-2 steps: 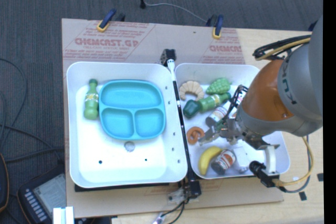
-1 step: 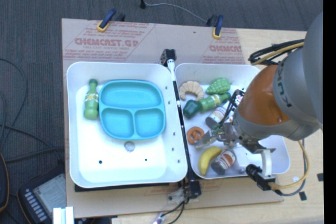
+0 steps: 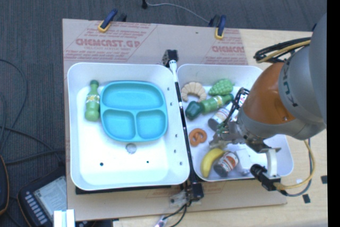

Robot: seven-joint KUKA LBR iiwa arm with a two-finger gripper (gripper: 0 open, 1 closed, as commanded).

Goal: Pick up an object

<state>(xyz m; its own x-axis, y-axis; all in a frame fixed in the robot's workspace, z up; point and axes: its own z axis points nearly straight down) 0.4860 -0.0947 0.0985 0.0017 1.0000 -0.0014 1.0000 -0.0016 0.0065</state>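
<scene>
Blue tray (image 3: 133, 111) fills left bin (image 3: 77, 130); right bin (image 3: 284, 165) holds banana (image 3: 211, 160); claw (image 3: 226, 133) state unclear.

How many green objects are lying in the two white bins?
4. A light green plastic bottle lies in the left bin, left of the blue divided tray. In the right bin: a bumpy green toy, a green bottle and a dark green piece. The arm may hide more.

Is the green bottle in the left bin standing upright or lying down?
Lying down: the green bottle shows its full side, cap away from the camera, beside the blue tray.
</scene>
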